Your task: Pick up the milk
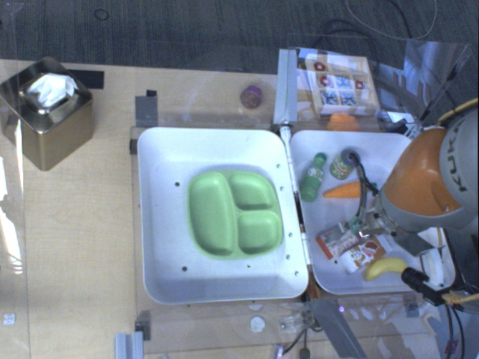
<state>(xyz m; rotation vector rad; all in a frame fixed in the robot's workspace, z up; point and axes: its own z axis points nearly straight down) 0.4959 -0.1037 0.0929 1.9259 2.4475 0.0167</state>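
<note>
The pincer (361,224) hangs low over the milk (346,246) in the right bin (327,274); the carton lies flat, long axis slanting toward the banana (385,268). I cannot tell its state.

We take this for a robotics lab: a pale wooden bench (67,223) bears two white bins (161,275) fixed in metal brackets, loose cables (389,13) trail over dark carpet (187,13) along the top, and toy groceries sit at right.

Bright, even light; slightly soft focus
</note>
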